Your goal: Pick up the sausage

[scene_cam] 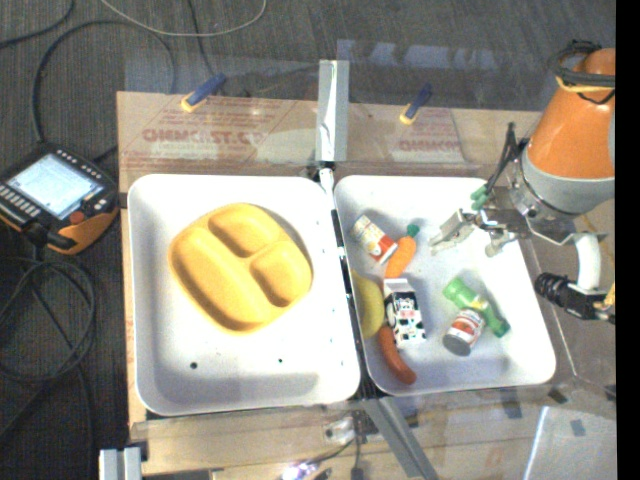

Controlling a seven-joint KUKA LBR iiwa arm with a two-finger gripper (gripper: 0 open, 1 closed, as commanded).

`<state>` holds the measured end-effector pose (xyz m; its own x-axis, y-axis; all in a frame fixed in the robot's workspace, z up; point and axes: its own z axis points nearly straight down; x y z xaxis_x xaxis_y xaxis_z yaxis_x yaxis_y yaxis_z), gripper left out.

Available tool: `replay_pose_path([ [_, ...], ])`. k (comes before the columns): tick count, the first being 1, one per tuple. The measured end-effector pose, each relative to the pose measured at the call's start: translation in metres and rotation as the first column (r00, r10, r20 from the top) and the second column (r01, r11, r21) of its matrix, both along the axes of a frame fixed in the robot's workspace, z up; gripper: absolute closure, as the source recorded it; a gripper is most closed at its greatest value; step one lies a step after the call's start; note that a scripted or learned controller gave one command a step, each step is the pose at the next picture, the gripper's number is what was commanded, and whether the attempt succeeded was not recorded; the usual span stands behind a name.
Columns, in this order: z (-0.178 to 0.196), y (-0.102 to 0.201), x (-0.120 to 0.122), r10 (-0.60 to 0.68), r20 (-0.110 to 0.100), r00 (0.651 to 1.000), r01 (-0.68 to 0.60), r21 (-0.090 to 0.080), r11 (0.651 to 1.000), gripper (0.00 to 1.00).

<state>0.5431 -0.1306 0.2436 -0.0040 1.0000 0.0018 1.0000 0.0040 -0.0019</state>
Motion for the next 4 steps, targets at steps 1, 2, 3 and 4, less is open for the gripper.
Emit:
replay_pose_path([
  [1, 0.008, 0.002, 0.001, 0.003, -0.001, 1.000, -0.003, 0.002, 1.000, 1.00],
  [2, -0.014, -0.041, 0.016, 0.022, 0.001, 1.000, -0.022, -0.005, 1.000, 1.00],
  [3, 0.022, -0.043, 0.046, -0.121, 0.000, 0.993, 0.121, -0.002, 0.993, 1.00],
  [4, 0.032, -0.037, 0.065, -0.254, 0.000, 0.967, 0.254, -0.003, 0.967, 1.00],
])
